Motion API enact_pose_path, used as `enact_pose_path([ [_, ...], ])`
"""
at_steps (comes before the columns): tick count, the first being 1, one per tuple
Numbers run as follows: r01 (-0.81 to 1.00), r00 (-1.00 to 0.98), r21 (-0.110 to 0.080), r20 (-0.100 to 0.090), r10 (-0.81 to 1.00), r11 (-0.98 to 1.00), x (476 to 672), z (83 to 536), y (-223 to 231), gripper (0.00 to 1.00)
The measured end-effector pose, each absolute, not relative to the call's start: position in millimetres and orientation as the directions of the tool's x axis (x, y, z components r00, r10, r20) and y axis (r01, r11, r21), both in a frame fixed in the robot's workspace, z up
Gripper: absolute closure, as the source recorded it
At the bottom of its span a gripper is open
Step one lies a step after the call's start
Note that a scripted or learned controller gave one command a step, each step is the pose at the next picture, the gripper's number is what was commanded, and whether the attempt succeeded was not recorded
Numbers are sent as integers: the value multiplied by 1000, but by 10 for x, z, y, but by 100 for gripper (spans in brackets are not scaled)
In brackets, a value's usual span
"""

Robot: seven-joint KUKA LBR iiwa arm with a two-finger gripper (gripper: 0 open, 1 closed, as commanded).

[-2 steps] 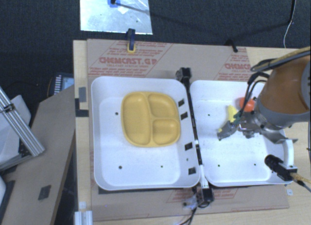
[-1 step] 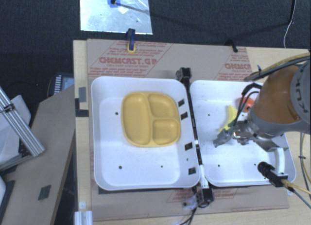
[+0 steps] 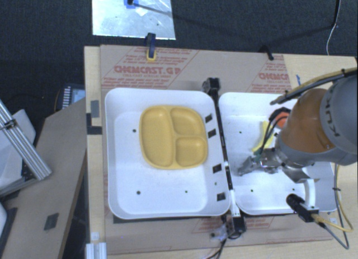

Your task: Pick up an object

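The yellow divided plate (image 3: pixel 170 136) sits in the middle of the left bin (image 3: pixel 126 196). To the plate's right, in the right bin (image 3: pixel 240 112), the gripper (image 3: pixel 246 168) is low over what looks like bare white floor. We cannot tell whether the claw is apart or together. We judge it may close on nothing, since the plate is well apart from it.

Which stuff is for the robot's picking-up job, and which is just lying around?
For the job: gripper, over the right bin; yellow tray in the left bin.
Lying about: silver sheet; cardboard under the bins.
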State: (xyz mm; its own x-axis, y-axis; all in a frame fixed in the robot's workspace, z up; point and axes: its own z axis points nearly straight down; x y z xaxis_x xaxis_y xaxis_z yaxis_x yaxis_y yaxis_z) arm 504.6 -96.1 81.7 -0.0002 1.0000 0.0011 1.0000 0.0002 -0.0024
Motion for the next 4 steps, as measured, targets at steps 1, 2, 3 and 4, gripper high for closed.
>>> enact_pose_path([
  [1, 1000, -1, 2, 1, 1000, 1, 5060, 946, -960, 100],
  [2, 1000, -1, 7, -2, 1000, 1, 5056, 1555, -1035, 100],
  [3, 1000, -5, 7, -1, 1000, 5, 5127, 2001, -1021, 100],
  [4, 1000, -5, 6, -1, 1000, 5, 5096, 2462, -966, 100],
])
